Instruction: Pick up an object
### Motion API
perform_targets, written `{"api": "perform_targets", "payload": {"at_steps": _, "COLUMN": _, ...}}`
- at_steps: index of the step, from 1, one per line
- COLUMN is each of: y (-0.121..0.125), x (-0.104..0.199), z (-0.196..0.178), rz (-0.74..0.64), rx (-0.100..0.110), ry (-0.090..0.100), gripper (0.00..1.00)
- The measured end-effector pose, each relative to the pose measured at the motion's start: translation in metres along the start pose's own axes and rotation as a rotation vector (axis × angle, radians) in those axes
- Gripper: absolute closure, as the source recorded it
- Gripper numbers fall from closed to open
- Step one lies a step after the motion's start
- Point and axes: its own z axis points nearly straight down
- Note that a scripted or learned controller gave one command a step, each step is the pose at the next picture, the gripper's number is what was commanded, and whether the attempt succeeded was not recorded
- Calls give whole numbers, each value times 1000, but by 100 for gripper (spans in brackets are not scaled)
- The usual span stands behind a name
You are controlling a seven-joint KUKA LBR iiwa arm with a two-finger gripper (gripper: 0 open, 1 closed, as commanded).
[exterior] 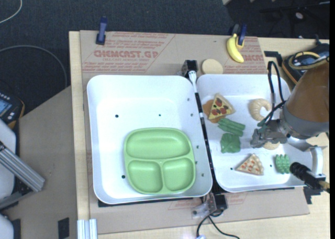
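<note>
Right bin (225, 180), right of centre frame: two pizza slices, one upper left (218, 108) and one lower (250, 165); two green leafy pieces (230, 134) stacked mid-bin; one pale ring-shaped item (259, 108) upper right; one green ridged piece (282, 164) lower right. The hand (263, 137) sits low beside the ring; how far open, cannot tell. Left bin (104, 107): one green divided plate (159, 159). Tabletop (157, 49), upper frame: one banana (235, 49), one tan disc (212, 66).

Green tray (158, 159), lower left: smooth, semi-gloss plastic. White bins (99, 128): smooth plastic. Bench board (157, 49), upper frame: matt cardboard.
</note>
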Motion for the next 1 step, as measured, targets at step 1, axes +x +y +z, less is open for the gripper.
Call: {"api": "perform_targets", "payload": {"at_steps": 1, "y": -19, "x": 61, "z": -70, "rz": -8, "rx": -3, "ry": 3, "gripper": 100}}
